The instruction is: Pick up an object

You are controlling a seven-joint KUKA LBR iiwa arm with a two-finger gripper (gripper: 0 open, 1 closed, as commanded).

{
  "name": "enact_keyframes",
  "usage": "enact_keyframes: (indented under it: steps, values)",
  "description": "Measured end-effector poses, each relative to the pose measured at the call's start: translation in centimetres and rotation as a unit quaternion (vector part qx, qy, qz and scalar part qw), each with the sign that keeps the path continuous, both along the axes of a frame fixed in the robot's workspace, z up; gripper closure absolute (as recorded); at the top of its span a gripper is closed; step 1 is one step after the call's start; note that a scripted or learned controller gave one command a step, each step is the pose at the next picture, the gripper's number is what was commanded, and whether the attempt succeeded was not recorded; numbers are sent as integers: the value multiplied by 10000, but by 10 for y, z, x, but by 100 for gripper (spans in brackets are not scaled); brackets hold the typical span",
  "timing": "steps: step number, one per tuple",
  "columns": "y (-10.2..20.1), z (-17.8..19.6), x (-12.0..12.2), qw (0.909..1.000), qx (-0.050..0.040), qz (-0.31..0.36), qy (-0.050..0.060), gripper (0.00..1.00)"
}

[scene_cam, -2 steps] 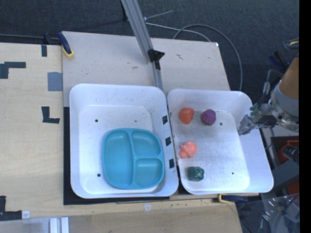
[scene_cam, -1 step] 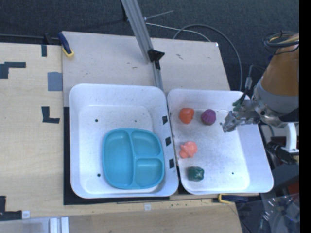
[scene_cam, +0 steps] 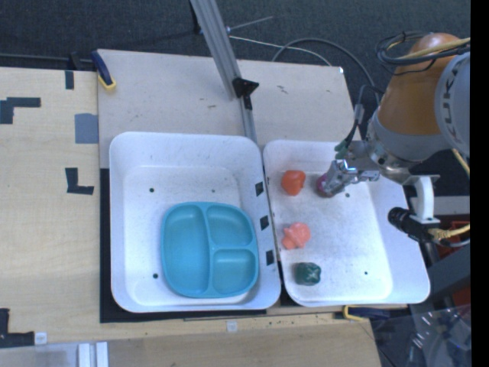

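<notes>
My gripper (scene_cam: 333,182) is low in the upper part of the right bin (scene_cam: 397,277), hanging from the grey and orange arm that comes in from the right. A small dark purplish thing (scene_cam: 327,185) shows right at its tip; whether it is held is unclear. An orange-red object (scene_cam: 293,181) lies just left of the gripper, a short gap away. A pink-orange object (scene_cam: 296,235) lies lower down near the bin's left wall. Near the front edge, below it, lies a dark green object (scene_cam: 308,273).
The left bin (scene_cam: 137,167) holds a teal divided plate (scene_cam: 208,248). A slanted metal pole (scene_cam: 221,40) crosses the bench behind the bins. Cables and a black fitting (scene_cam: 409,224) sit by the right bin's right wall.
</notes>
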State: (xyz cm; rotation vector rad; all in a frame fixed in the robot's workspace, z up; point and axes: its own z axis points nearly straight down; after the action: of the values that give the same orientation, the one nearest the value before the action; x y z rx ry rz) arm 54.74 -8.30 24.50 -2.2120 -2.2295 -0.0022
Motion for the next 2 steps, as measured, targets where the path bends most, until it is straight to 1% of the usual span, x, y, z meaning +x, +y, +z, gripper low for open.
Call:
enact_keyframes:
  steps: [1, 2]
  values:
    - [50, -14, 21, 10000, -3, -7, 11, 100]
    - [103, -7, 37, 10000, 1, -1, 4, 100]
